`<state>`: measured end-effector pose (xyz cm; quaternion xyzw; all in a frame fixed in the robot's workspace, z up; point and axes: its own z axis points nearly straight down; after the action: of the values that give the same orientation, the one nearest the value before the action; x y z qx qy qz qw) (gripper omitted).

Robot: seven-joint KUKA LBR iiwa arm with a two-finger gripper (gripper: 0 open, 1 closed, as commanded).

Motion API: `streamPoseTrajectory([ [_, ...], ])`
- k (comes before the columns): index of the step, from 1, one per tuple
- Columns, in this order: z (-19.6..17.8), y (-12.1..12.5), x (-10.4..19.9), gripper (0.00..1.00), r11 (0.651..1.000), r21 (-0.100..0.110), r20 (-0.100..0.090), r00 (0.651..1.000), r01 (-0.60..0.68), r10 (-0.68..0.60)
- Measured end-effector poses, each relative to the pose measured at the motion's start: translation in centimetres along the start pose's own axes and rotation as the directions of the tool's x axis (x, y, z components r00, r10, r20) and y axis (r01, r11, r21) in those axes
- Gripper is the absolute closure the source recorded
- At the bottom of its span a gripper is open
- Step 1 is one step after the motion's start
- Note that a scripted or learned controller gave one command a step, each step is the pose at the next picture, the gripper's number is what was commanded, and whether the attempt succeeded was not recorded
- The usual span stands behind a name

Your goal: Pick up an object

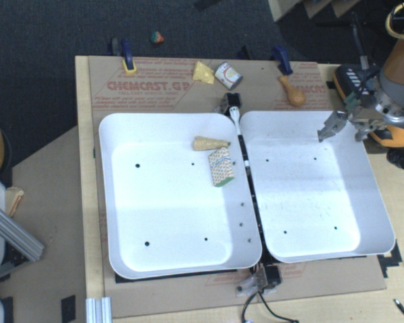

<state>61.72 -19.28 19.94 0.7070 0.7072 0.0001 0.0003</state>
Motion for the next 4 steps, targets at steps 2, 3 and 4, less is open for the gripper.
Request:
streamPoseTrajectory([
  [2, -17.7, -3.9, 0.8, 1.00, 1.000, -0.020, 0.006, 1.000, 0.001, -0.001],
  [3, -9.7, 0.2, 2.8, 1.00, 1.000, 0.005, -0.002, 1.000, 0.003, -0.003],
  [4, -14.6, -3.6, -3.6, 1.00, 1.000, -0.006, 0.006, 1.000, -0.007, 0.007],
])
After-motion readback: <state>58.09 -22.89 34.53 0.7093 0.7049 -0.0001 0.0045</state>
